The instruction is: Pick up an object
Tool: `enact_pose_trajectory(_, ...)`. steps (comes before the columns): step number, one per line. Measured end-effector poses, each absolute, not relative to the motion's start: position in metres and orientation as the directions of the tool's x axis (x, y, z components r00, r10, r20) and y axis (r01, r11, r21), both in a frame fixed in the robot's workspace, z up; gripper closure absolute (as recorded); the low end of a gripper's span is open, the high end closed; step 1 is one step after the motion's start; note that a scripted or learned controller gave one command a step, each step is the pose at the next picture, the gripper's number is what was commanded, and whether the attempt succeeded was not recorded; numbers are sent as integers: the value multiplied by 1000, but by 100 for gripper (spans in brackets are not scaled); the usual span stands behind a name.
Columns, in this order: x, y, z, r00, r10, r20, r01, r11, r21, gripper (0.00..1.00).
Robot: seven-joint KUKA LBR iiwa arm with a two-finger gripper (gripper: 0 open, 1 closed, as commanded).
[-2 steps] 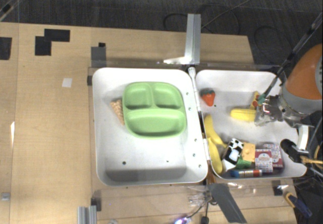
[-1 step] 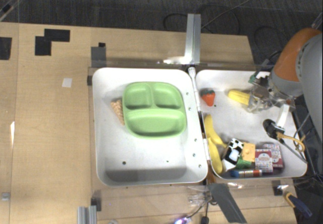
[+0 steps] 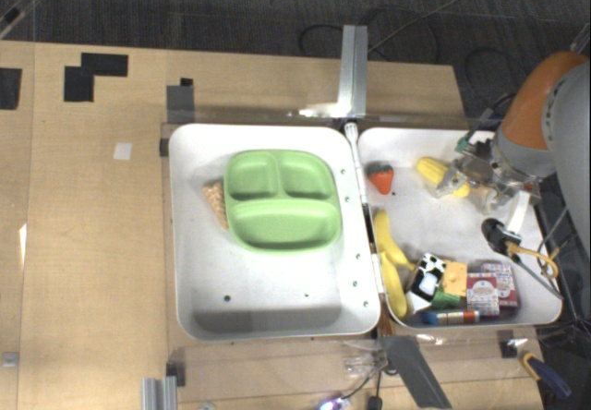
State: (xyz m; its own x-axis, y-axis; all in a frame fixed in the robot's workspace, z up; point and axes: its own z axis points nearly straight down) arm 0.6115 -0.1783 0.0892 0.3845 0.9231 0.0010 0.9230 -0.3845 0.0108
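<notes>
gripper [image 3: 464, 179] low in right bin [image 3: 545, 307], beside yellow toy [image 3: 430, 170]; finger state unclear, grasp cannot tell.

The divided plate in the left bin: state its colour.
Light green, seen plainly in the camera view: the divided plate lies in the left bin.

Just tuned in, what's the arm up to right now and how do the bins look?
The arm's gripper is down in the right bin, at a small yellow object near the bin's far side. Whether it has a grip on it is not clear from this view. Also in that bin are a strawberry-like red toy, a banana along the left wall, and a cluster of small items with a red box at the near edge. The left bin holds a green divided plate.
</notes>
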Motion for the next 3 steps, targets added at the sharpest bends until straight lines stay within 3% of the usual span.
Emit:
enact_pose_trajectory(1, 615, -176, 103, 375, 927, 4, 927, -375, 18, 100)
enact_pose_trajectory(2, 615, -176, 102, 374, 928, 4, 927, -374, 18, 0)
enact_pose_trajectory(3, 617, -175, 115, 364, 932, 3, 931, -363, 23, 100)
